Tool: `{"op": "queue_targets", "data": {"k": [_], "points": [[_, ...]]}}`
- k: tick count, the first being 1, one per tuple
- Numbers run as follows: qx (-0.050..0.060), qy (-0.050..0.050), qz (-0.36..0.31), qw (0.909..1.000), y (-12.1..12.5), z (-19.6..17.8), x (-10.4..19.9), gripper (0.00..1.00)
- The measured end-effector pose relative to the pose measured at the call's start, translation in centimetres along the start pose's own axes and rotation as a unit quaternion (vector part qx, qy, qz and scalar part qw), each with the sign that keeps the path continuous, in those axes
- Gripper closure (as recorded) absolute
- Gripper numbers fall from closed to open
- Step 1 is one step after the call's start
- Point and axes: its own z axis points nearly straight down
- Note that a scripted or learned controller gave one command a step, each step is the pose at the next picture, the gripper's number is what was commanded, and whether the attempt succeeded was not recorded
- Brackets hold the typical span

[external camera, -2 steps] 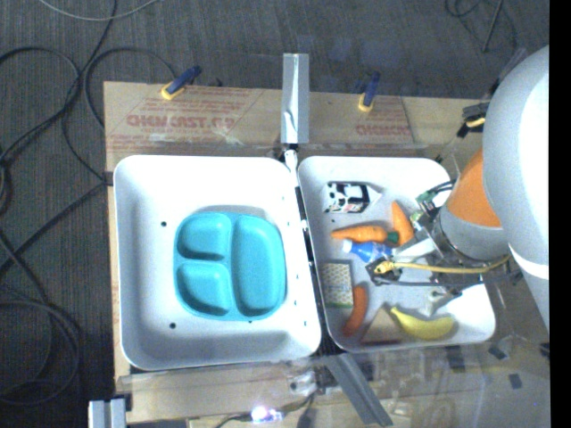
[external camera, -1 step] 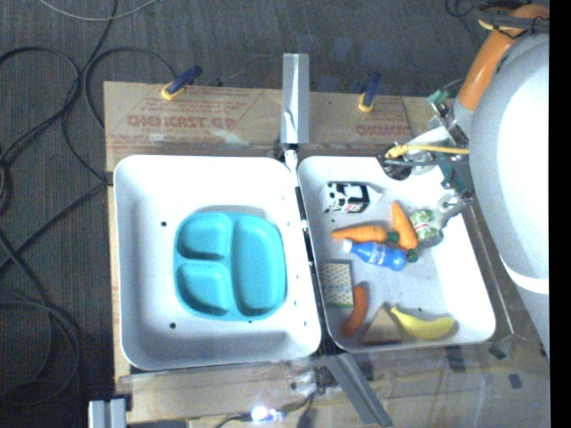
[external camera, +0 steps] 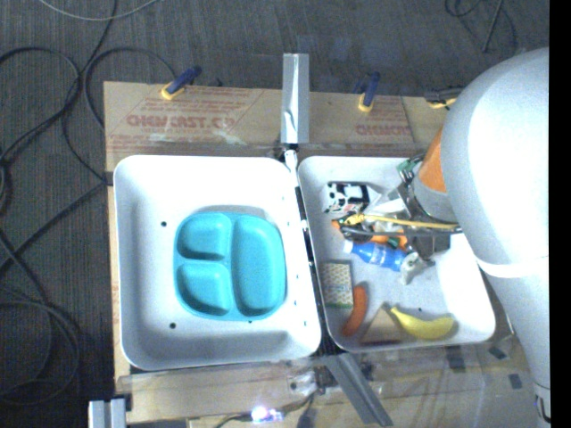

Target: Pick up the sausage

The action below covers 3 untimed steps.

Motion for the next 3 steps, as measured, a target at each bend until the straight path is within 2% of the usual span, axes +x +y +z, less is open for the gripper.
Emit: {"op": "queue_targets", "data": {"k": [1, 2, 3], "points": [[0.0, 0.003, -0.035, 0.9994, -2.3, 3.1, -5.5, 0.0], [0.002, 0.002, -0.035, 0.9994, -2.3, 2.2, -5.5, 1.0], [-0.001, 0.004, -0.077, 0.997, 5.0, 3.0, -7.1, 1.0]]}}
